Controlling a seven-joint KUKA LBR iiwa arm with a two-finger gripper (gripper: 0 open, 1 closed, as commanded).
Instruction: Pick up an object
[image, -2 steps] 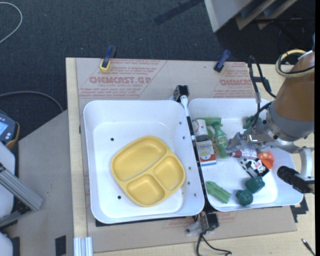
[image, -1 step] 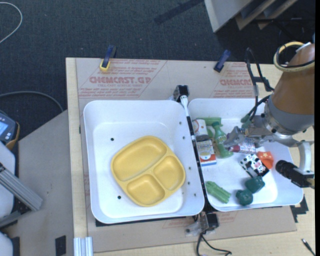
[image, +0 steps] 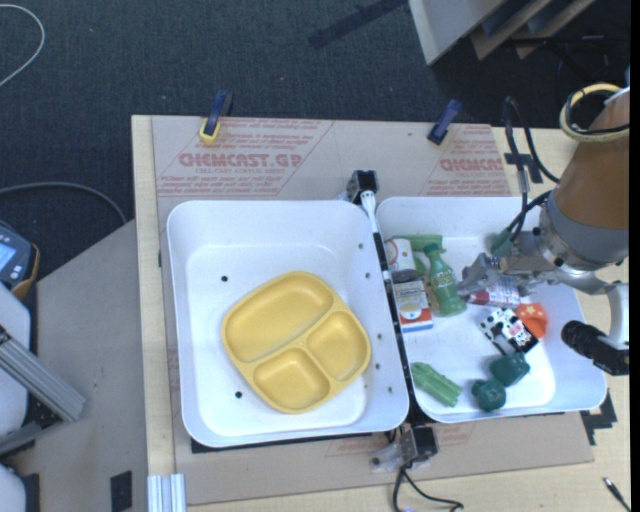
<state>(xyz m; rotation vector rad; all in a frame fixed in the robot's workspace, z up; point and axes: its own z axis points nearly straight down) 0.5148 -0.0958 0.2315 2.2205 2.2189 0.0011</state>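
The right bin (image: 572, 388) holds several small objects. A green spray bottle (image: 438, 272) lies beside a small white and red carton (image: 410, 298). A light green ridged piece (image: 436, 383) and a dark green toy (image: 499, 381) rest near the front. A black and white cow toy (image: 504, 328) lies next to an orange piece (image: 534, 318). My gripper (image: 496, 268) hangs low over the bin's middle, just right of the bottle and above a red and white tube (image: 500, 296). The wrist hides how the gripper meets that tube.
The left bin (image: 200, 250) carries a yellow divided plate (image: 295, 340). A black divider rail (image: 385, 280) runs between the bins. Two clamps (image: 215, 115) (image: 444, 122) grip the board's far edge. A black part of the arm (image: 595, 345) overhangs the right bin's right side.
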